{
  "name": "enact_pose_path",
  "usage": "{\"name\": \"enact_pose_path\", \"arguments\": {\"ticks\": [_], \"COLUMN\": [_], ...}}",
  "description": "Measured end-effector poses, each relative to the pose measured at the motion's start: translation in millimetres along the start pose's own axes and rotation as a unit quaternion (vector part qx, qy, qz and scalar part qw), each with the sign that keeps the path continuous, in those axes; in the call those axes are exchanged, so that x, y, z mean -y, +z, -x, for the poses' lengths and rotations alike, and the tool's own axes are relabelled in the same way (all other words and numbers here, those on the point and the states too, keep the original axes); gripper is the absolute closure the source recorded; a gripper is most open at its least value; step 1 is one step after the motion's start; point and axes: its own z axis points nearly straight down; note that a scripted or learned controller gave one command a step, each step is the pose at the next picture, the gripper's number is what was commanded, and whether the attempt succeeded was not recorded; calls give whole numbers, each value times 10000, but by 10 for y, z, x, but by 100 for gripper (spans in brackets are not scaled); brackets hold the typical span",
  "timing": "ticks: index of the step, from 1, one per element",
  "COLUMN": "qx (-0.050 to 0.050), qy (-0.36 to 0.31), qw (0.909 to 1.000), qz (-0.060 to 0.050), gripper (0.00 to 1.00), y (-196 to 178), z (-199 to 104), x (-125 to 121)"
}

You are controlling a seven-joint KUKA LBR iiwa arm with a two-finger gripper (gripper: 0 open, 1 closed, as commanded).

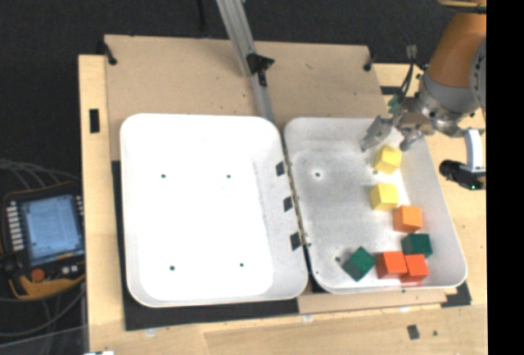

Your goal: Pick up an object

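Between my fingers [378,135] I have nothing: they are spread apart, tips pointing down, and my gripper [393,135] hangs over the upper right part of the right bin [327,206]. Just below and beside the tips lies a yellow cube [389,159], tilted, apart from me as far as I can judge. It is the nearest thing to pick.

Risk one: I seem offset toward the cube's upper left, so closing could clip a corner and push it away. Its tilt adds to that; the faces may not meet my pads squarely.

A second yellow cube [384,196] sits near below, then an orange cube [408,218], so a shoved cube could knock into them. Further down, a green cube [358,263], another green cube [417,244] and two orange ones [403,265] crowd the lower corner.

The left bin [196,206] is well apart.
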Motion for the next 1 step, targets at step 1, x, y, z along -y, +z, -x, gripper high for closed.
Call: {"name": "enact_pose_path", "arguments": {"ticks": [1], "qx": [29], "qy": [0], "qw": [10000], "qz": [91], "gripper": [0], "y": [367], "z": [56], "x": [-62]}}
